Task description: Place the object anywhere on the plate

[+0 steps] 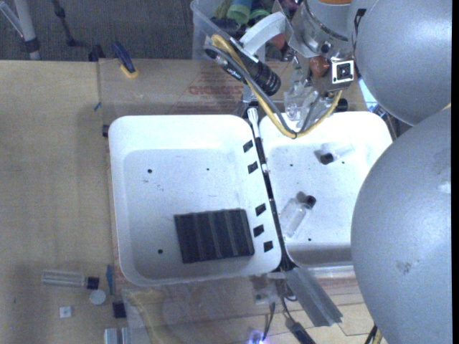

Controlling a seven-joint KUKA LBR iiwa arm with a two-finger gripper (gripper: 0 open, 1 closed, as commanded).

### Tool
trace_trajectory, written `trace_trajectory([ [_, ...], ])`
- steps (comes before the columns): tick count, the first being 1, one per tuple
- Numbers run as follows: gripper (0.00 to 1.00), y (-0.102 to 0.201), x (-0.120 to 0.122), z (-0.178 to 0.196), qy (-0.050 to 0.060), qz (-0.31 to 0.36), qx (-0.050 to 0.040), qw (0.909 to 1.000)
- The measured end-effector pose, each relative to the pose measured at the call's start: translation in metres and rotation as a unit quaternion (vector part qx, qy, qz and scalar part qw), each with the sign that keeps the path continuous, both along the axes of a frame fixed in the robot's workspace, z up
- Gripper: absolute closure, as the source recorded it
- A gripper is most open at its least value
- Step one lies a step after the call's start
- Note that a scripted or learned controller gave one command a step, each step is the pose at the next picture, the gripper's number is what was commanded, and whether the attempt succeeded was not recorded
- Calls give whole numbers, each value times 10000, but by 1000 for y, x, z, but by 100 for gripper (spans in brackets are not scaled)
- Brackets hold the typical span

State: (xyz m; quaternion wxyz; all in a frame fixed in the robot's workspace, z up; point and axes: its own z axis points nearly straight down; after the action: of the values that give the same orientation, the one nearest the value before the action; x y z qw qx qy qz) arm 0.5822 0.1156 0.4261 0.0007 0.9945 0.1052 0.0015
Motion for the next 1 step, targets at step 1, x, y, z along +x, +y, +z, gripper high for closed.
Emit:
trace_trajectory([
  [1, 100, 72, 64, -138, 15, 200, 1, 9998],
])
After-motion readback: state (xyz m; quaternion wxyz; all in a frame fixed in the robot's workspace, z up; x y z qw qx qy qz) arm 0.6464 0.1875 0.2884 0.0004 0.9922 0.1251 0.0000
